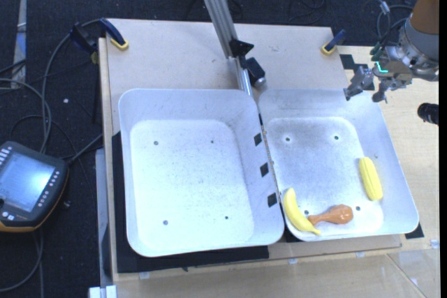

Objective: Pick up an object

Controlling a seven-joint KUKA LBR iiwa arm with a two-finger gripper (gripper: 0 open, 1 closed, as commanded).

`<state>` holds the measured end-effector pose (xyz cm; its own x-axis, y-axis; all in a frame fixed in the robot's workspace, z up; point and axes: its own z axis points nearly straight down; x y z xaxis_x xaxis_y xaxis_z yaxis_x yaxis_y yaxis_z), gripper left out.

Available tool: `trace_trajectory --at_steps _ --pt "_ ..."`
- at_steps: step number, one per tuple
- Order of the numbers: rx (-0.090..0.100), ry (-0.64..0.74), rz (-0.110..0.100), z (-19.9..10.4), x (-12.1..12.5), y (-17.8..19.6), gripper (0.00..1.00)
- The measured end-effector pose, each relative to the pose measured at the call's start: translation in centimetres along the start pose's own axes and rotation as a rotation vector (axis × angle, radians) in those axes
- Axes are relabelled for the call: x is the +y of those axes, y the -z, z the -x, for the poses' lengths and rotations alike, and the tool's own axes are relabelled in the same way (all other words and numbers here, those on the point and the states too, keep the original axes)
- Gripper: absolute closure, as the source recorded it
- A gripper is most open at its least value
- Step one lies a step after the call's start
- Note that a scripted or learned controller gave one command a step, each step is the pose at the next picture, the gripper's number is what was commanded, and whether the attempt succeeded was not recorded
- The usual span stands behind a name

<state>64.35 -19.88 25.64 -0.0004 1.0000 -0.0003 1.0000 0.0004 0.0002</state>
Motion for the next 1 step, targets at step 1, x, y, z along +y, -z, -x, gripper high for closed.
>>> trace_trajectory --at_steps 1 --pt "0.000 0.000 0.000 0.00 0.00 0.00 0.00"
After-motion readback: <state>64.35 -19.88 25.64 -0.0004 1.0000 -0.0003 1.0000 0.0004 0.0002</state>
